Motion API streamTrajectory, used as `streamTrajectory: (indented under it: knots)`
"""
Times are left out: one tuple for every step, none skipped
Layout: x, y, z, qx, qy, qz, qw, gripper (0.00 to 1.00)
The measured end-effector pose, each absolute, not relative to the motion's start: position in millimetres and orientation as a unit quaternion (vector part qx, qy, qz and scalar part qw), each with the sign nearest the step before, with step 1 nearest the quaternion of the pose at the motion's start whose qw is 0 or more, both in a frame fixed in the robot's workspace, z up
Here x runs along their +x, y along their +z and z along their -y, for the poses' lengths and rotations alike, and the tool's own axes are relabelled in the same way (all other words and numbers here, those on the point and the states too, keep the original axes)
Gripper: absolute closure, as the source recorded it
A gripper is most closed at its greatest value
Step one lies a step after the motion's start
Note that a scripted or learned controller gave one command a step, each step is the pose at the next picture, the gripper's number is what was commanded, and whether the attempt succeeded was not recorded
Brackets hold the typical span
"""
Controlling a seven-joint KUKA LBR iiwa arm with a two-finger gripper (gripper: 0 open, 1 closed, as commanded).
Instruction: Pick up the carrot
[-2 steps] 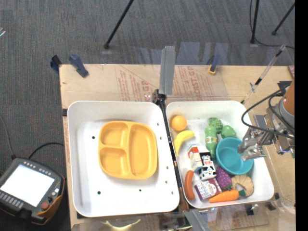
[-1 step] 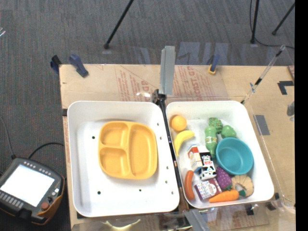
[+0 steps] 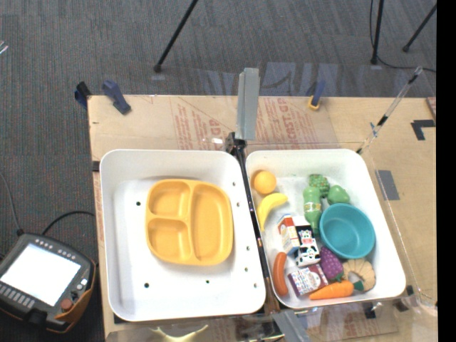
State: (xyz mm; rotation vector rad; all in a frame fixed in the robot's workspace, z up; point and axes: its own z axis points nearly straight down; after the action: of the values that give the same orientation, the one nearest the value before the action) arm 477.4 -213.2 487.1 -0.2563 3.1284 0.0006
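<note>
Carrot (image 3: 332, 290) lies in right bin (image 3: 356, 159).

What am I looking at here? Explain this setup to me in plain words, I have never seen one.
This is a workbench for a robot arm, seen by a single camera fixed above it and looking down at a slant. The arm would reach in from the right of the picture.

On the bench sit two shallow white bins side by side. The left bin holds a yellow divided plate. The right bin is crowded with toy food: an orange, a banana, a teal bowl, green vegetables, a sausage, small cartons, purple grapes, and the carrot, lying near the front edge.

The job is to pick up that carrot. It lies in the bin, not held by anything.

At bottom left, on the floor, is a handheld control screen.
</note>
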Motion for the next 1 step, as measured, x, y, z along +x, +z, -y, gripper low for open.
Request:
streamTrajectory:
  knots:
    - [478.6,497.2,214.2,-0.08,0.0003,-0.997,0.003,1.0]
